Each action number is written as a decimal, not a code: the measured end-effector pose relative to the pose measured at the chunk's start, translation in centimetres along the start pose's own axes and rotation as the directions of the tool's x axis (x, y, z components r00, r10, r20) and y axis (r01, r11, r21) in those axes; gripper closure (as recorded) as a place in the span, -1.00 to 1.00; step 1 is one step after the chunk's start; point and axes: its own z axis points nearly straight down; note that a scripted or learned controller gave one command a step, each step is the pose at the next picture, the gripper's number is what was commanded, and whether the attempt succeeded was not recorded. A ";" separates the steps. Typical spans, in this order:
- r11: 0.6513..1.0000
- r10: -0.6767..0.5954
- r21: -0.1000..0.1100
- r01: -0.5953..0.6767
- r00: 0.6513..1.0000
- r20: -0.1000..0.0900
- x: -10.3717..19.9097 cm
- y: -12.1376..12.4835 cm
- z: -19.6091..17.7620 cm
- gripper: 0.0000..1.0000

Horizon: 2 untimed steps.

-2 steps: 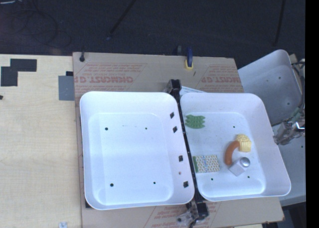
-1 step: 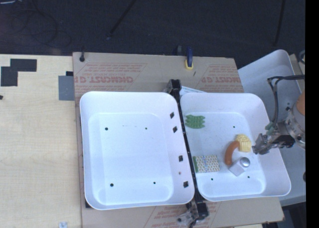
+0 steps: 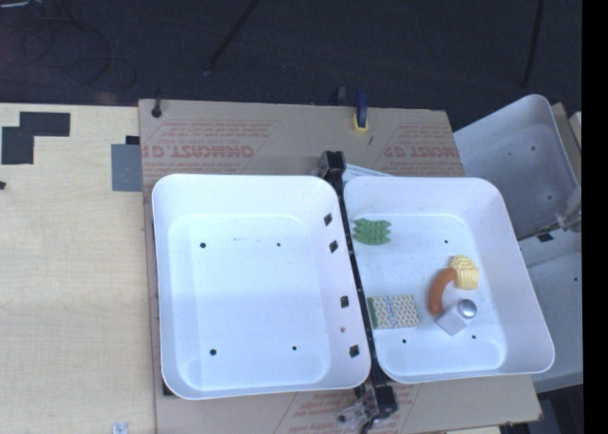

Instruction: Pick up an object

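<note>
The right bin (image 3: 494,204) holds several small objects. A green bumpy piece (image 3: 371,231) lies near its left wall. A yellow corn-like piece (image 3: 465,273) rests toward the right, touching an orange sausage-shaped piece (image 3: 440,291). Just below them sits a small grey metal object (image 3: 457,315). A pale checkered square (image 3: 393,311) lies flat at the lower left of that bin.
The left bin (image 3: 171,233) stands beside the right one, joined along a black clip strip (image 3: 344,261). Both rest on a brown cardboard sheet (image 3: 237,142) over a light wooden bench (image 3: 66,280). A grey metal plate (image 3: 522,147) stands at the right.
</note>
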 end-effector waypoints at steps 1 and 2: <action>1.000 -0.001 0.031 0.001 1.000 -0.011 1.6 -0.4 12.7 1.00; 1.000 0.002 0.004 -0.002 1.000 0.001 -3.2 1.9 -0.8 1.00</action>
